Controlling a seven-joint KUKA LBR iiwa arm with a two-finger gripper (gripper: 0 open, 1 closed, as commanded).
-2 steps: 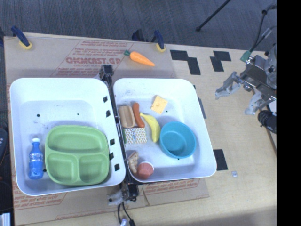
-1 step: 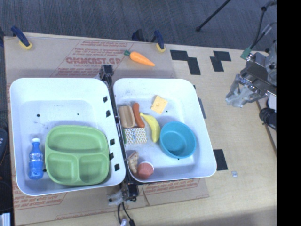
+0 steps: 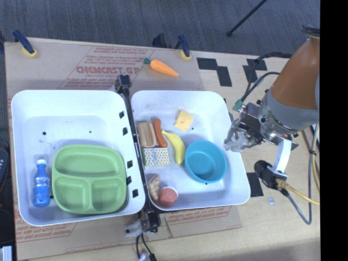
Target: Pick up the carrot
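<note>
The carrot (image 3: 163, 68) is lying outside both bins, on the brown cardboard sheet (image 3: 81, 69) behind them, just past the back rim of the right bin (image 3: 235, 140), with its green stub pointing left. The gripper (image 3: 237, 140) is sitting well apart from it, at the right bin's right rim. I cannot tell how the gripper is set; its tip is blending into the white rim.

Risks from here, as I am judging them:
- The right bin is holding a hot dog (image 3: 151, 133) with an orange-red sausage. A program keying on colour could be aiming at that instead of the carrot.
- The carrot is resting slantwise on flat cardboard and is tapered. A pinch across the thin end could be squirting it sideways or rolling it toward the bin rim.
- The path from the gripper to the carrot is crossing the bin's back corner; a low approach could be clipping the rim.
- A blue clamp (image 3: 184, 46) is standing just beside the carrot's right end and could be crowding the approach.

Hard to make out:
- The arm (image 3: 296, 86) is being cut off at the right edge.
- The gripper mechanism is reading as a grey tangle with cables (image 3: 293, 192) trailing below it.
- The small items near the right bin's front edge, beside the blue bowl (image 3: 205, 161), are too blurred to name.
</note>
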